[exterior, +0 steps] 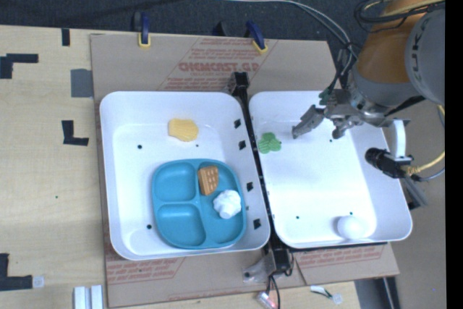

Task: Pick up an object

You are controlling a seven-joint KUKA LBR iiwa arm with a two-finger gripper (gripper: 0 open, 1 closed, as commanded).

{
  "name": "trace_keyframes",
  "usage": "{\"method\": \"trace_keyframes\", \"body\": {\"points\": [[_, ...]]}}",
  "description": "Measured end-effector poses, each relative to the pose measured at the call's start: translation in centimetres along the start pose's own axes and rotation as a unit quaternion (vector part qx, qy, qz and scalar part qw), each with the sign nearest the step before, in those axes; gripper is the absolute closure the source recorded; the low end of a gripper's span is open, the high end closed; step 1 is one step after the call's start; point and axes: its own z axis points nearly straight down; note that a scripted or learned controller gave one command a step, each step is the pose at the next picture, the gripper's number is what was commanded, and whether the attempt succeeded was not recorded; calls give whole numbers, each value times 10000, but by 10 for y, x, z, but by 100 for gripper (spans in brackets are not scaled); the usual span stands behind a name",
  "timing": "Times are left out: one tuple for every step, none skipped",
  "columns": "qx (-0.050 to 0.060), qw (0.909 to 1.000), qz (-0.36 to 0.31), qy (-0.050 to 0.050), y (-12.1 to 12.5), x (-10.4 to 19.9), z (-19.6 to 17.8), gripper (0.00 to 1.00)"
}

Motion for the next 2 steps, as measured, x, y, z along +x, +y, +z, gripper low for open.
{"method": "trace_keyframes", "body": {"points": [[25,10000,4,3,-37,3,47,0],[-34,10000,-18,2,-36,44,-31,0]]}}
